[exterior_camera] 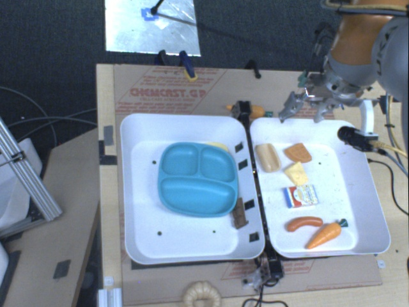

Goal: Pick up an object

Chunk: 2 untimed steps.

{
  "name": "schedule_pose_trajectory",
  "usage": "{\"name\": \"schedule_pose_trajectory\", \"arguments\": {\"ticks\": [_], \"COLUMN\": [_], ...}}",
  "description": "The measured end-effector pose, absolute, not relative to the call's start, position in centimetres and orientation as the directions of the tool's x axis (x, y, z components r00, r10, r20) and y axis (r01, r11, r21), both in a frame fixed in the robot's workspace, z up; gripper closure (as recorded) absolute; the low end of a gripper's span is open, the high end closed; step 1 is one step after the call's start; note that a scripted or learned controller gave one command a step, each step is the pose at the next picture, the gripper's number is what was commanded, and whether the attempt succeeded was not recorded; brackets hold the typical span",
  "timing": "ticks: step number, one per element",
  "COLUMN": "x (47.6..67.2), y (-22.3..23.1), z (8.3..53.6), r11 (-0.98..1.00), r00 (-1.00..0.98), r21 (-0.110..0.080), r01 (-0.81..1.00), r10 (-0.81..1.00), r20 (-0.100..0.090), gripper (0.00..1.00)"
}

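While the arm (367, 34) hangs over the right bin's (364, 190) far edge, its jaws stand apart, clear of the bread roll (268, 157) and carrot (324, 234).

Even, bright overhead light; the foil sheet (152, 16) glares, shadows stay soft, and the whole picture is slightly grainy and soft

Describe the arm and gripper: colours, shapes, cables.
The arm is bulky and rounded, grey with a broad orange band above the wrist. A dark cable loops over the top of the orange part. Below it sits a grey metallic wrist block, ending in the gripper, whose thin grey metal fingers look angular. No markings are legible at this size.
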<state>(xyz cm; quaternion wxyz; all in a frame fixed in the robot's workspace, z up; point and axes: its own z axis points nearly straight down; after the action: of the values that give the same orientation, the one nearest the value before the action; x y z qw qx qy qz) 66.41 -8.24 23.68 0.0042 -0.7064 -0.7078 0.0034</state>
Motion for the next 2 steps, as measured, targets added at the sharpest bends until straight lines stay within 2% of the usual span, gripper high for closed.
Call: {"name": "schedule_pose_trajectory", "arguments": {"ticks": [1,2], "x": [66.6,67.5], "y": [-8.2,-8.1], "z": [24.5,18.8], "r11": [0.004,0.006], "r00": [-0.004,-0.006], "r21": [0.002,-0.002], "r01": [1.0,1.0], "r10": [1.0,1.0], "r20": [0.0,0.0], "gripper": [0.0,0.0]}}
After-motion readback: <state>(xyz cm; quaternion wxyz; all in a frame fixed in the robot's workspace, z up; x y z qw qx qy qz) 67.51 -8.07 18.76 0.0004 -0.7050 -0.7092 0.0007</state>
